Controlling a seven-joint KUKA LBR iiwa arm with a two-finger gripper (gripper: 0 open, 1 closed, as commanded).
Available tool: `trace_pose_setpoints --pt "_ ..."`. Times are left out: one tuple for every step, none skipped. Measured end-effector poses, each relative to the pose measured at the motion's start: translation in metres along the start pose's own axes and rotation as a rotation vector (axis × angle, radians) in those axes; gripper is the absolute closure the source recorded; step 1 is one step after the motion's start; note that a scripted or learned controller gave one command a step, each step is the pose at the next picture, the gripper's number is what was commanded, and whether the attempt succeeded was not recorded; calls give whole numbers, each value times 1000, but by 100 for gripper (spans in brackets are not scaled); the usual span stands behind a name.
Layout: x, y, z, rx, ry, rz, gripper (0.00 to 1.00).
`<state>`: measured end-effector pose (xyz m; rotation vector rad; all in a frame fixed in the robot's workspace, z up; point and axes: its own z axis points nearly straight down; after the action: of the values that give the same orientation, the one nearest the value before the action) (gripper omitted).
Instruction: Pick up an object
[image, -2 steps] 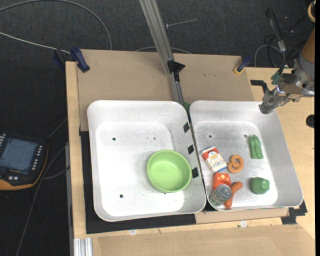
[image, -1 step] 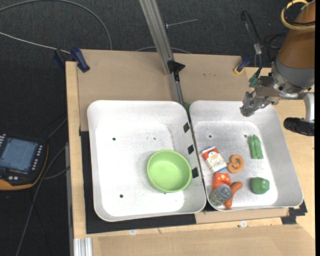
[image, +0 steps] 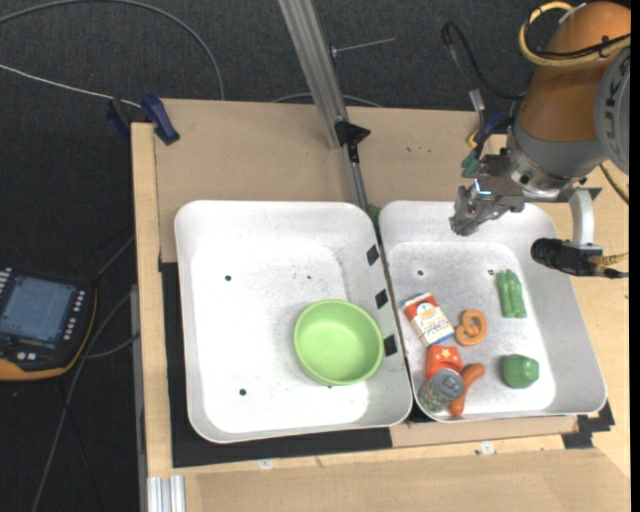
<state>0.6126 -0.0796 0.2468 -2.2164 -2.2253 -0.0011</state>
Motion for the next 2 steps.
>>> trace_pose_setpoints --pt "61 2 6 0 0 -1 100" --pt "105 17 11 0 0 0 100"
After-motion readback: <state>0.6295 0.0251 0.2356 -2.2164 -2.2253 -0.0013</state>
